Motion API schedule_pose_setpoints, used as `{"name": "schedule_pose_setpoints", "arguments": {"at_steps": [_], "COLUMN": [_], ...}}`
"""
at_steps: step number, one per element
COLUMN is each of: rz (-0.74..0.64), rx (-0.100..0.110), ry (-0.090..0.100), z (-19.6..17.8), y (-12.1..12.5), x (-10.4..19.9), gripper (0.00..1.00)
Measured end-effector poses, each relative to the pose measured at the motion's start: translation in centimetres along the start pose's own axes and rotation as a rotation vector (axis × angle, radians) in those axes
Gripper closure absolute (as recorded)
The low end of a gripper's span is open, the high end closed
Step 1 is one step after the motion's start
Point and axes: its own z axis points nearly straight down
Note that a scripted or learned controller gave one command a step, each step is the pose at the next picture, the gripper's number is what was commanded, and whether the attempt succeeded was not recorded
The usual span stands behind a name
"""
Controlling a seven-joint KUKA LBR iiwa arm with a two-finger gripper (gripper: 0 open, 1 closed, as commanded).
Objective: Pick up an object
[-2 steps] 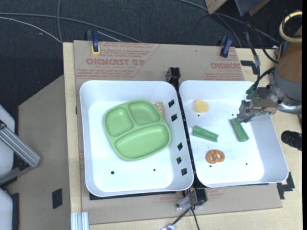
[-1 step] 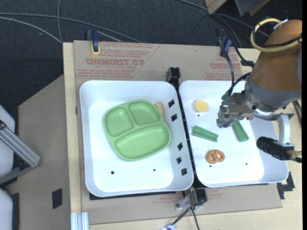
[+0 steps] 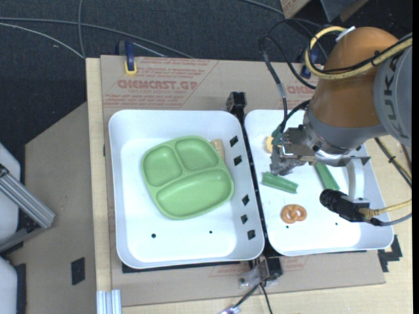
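- The arm (image 3: 357, 84) bulks nearest the lens, its orange band over the right bin (image 3: 308, 241), wrist pointing down into it.
- The gripper (image 3: 284, 165) hangs low over the bin's left half; whether it is open or closed cannot be told from this angle, and nothing is visibly between its fingers.
- Likely target: a green stick (image 3: 280, 183) lying flat on the bin floor, just below and beside the gripper tip, perhaps touching it.
- Its long axis runs from upper left to lower right, so a grasp would need the fingers set across that line.
- A pretzel (image 3: 294, 213) lies near the stick, toward the front rim, apart from it.
- A second green piece (image 3: 326, 175) lies to the right, partly under the wrist; a small yellow thing (image 3: 269, 143) peeks out by the divider.
- The left bin (image 3: 131, 241) holds a green divided plate (image 3: 188, 176), well away from the gripper.
- The bin floor is smooth white plastic, so the flat stick may slide when pinched.
- Room is tight on the left: the stick lies near the wall between the bins.
- The bins sit on a cardboard-covered bench (image 3: 177, 77), with cables trailing behind.
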Motion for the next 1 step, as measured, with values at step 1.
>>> {"name": "schedule_pose_setpoints", "arguments": {"at_steps": [1], "rz": [-0.001], "rx": [0.003], "ry": [0.000], "z": [2.10], "y": [0.28], "x": [5.37], "gripper": [1.00]}}
